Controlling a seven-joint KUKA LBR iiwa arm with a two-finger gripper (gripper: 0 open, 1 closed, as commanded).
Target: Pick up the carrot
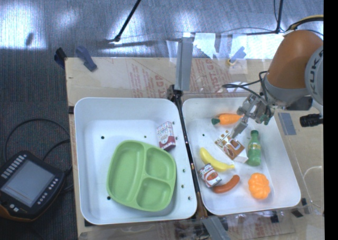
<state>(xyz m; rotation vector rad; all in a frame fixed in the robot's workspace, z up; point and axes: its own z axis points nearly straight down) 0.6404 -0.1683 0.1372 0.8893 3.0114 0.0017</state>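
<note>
So the carrot is lying on its side near the back of the right bin, green end pointing toward the divider between the two bins, and nothing has lifted it yet. The gripper is hanging just beside the carrot's orange end, coming in from the right, with a finger angling down toward the little brown carton more than toward the carrot itself. Honestly I can't tell how wide it's set from this angle, it's all a grey tangle. Looks to me like the approach step, not the grab. Next move probably needs a nudge toward the back-left so the carrot sits between the fingers, then down and close. The green bottle and banana are close enough in front that a sloppy drop could bump them. The left bin just has the green plate and a small can, well out of the way.
</note>
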